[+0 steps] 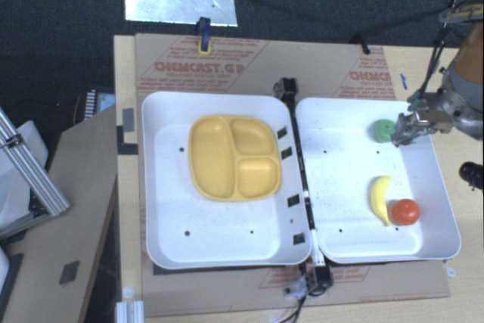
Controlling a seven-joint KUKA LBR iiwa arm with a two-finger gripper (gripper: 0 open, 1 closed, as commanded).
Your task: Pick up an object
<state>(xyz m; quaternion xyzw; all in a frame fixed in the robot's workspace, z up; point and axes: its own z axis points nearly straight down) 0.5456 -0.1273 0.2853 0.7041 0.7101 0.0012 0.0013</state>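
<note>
Green object (383,131) half behind claw (402,131)

1. Two white bins: left bin (162,163), right bin (340,163).
2. One yellow divided plate (233,157), in left bin.
3. Right bin: one banana (380,199), one orange-red round fruit (405,212), one green object (384,131).

The bench (125,185) bears two white bins (162,163) on cardboard (249,60).
</note>
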